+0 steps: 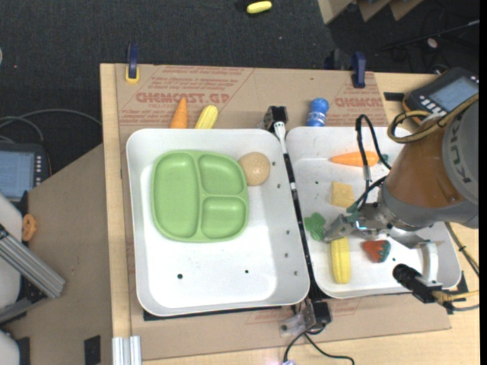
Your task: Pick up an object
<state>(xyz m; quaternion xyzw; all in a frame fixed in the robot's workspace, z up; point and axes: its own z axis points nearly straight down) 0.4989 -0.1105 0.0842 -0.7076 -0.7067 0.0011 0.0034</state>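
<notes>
In the right bin (319, 147), my gripper (346, 226) hangs low under the grey and orange arm. It is just above a yellow corn cob (340, 259) and beside a green leafy toy (316, 225) on its left. A red toy (375, 249) lies right under the wrist, partly hidden by it. Further back in the same bin are a yellow block (342, 195) and an orange carrot (354, 158). I see nothing clearly held.
The left bin (221, 280) holds a green divided plate (199, 195) and a tan ball (255, 167). Behind the bins on the bench lie a small carrot (179, 114), a yellow piece (206, 116) and a blue bottle (318, 111). Cables trail over the right bin's far side.
</notes>
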